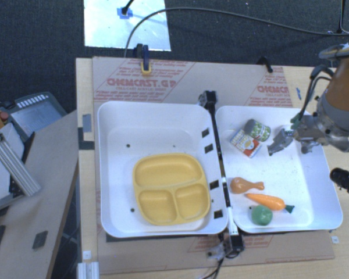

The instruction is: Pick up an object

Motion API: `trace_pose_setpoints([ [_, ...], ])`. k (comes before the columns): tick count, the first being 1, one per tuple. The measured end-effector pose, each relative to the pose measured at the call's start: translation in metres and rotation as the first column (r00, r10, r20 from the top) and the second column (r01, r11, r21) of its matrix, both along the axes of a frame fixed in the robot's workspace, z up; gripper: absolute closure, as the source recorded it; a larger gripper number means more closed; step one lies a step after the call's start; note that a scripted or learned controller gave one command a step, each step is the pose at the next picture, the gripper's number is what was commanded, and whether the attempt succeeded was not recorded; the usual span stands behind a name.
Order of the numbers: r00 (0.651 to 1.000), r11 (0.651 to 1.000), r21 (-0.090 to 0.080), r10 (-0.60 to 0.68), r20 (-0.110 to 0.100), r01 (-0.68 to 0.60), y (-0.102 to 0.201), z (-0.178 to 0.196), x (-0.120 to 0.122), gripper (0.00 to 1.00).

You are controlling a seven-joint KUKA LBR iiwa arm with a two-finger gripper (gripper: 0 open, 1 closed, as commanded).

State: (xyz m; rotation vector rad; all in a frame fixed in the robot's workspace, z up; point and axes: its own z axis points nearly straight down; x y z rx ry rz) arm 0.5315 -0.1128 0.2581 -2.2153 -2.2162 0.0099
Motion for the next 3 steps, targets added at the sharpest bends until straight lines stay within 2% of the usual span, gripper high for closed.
trace_pose_setpoints([
  [1,1.000,1.000,-0.002,0.003,0.012,-0.003,0.000,0.006,0.002,0.00],
  [3,1.000,1.000,0.000,0.001,0.009,-0.001,0.003,-0.088,-0.012,0.00],
])
